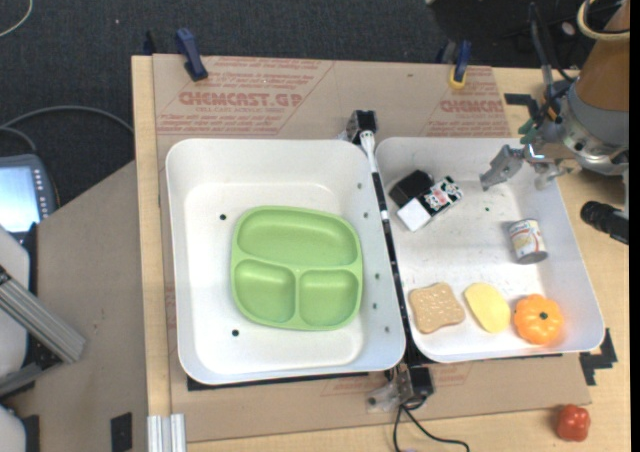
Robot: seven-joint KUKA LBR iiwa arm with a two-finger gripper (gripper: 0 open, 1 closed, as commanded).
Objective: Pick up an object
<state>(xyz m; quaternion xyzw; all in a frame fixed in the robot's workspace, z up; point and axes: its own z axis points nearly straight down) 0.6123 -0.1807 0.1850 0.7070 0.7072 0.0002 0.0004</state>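
— What do we have on the bench?

— We see two white bins side by side. The left bin (190, 240) holds a green divided plate (296, 267), lying flat near its middle. The right bin (575, 240) carries the small things.

— Which ones?

— Along its near edge, a slice of toast (436, 307), a pale yellow piece (488, 307) just beside it, and a small orange pumpkin (538, 320) at the end of the row, close to the yellow piece. Further back, a small tin can (524, 240) lies on its side, apart from the others. Near the divider between the bins we see a black-and-white box (424, 198), tilted against the bin floor.

— And the arm?

— It reaches in from the right, grey with the orange band up at the frame's edge. The gripper (519, 164) hangs over the far right part of the right bin, above and behind the can. Its fingers stand spread apart with nothing between them.

— Is it touching anything?

— We cannot tell whether the fingertips meet the bin floor; no object sits under them.

— Anything off the bins?

— A small red object (572, 422) rests on the bench at the near right corner, well apart from the bins.
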